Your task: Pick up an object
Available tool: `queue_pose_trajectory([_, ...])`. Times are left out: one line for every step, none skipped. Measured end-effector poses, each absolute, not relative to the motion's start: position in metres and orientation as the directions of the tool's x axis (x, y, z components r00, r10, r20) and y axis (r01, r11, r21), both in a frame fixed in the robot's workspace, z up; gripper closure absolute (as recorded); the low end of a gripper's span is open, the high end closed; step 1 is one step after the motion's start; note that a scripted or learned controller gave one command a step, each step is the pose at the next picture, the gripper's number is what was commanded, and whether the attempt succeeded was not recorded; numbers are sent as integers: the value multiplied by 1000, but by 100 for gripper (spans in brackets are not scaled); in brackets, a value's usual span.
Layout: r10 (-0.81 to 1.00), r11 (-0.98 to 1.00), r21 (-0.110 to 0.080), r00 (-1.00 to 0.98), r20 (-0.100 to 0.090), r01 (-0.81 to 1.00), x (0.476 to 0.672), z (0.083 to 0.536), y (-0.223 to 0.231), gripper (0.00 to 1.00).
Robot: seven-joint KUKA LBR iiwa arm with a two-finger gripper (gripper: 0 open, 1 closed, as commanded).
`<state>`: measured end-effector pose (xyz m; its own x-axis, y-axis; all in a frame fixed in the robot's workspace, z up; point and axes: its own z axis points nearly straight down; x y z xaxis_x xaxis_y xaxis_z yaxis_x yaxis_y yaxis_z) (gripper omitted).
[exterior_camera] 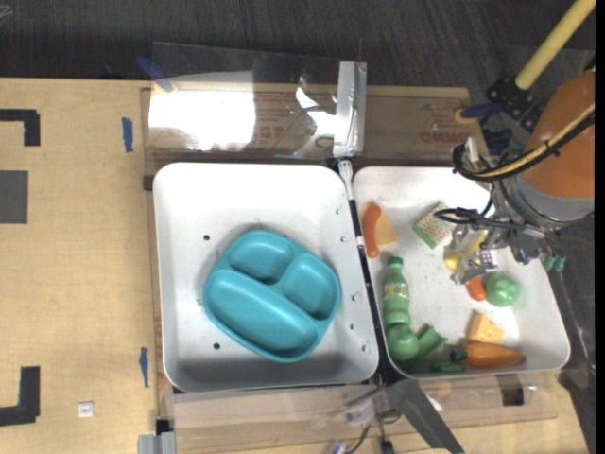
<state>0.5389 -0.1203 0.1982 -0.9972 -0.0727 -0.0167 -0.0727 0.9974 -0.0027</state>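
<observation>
Ball (502,291), green and round, beside end effector (470,253).

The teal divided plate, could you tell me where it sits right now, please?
The teal divided plate lies in the left bin, slightly toward its near edge, across the divider from the green bottle in the right bin.

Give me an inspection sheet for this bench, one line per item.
Surface: two white bins side by side, left bin and right bin.
Job's things: right bin holds a green bottle, a green curved piece, a carrot, a yellow wedge, an orange piece and a small box.
Clutter: teal divided plate in the left bin.
Grippers: end effector low over the right bin; finger state unclear.
Cables: black and yellow leads along the arm.
Surroundings: blue tape marks on the board.
</observation>
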Motion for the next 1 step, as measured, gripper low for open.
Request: queue_pose_trajectory([-576, 817, -6, -817, -7, -576, 542, 219, -198, 100])
